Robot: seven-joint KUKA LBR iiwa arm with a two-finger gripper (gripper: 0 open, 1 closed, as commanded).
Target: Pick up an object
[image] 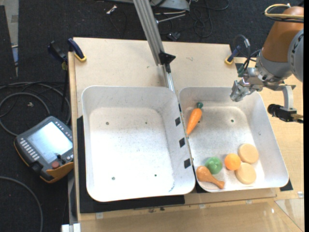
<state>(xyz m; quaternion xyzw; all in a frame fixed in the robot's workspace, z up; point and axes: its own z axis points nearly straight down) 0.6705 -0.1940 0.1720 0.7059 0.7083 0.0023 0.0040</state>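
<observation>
In the right bin [270,129] an orange carrot [193,120] with a green top lies against the left wall. At the bin's front sit a tan drumstick [209,177], a green round piece [213,165], an orange ball [232,162] and two pale round pieces [248,153] [245,173]. My gripper [238,93] hangs above the bin's far right corner, well away from all of them, and nothing shows between its fingers.
The left bin [89,129] lies beside the right one, with a dark divider strip between them. A slanted metal pole [149,28] rises from the back of the bench. Yellow-tipped clamps [77,52] [231,58] grip the bench's far corners. A teach pendant [43,146] lies on the floor at left.
</observation>
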